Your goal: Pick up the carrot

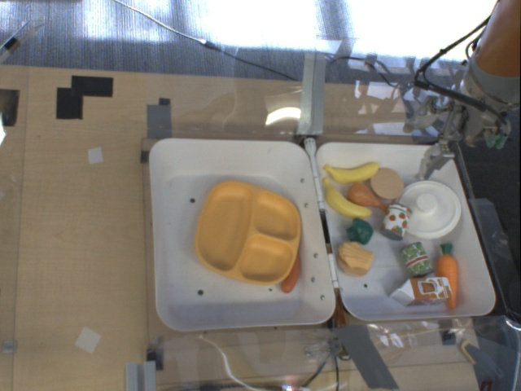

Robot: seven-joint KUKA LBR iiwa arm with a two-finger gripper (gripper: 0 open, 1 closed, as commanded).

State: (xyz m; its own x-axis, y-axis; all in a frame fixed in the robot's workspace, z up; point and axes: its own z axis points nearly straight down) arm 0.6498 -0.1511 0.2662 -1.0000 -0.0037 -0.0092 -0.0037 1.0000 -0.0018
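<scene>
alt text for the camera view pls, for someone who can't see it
A carrot lies near the front right corner of the right bin, among toy foods including two bananas, while the gripper hangs over that bin's back edge. The left bin holds a yellow divided tray.

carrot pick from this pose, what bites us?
1. The carrot lies near the right bin's wall, so there is little room on that side for the jaws.
2. The juice carton touches it and the small can sits close; either might get nudged or grabbed instead.
3. The gripper hangs at the bin's far edge; its path crosses the white bowl.
</scene>
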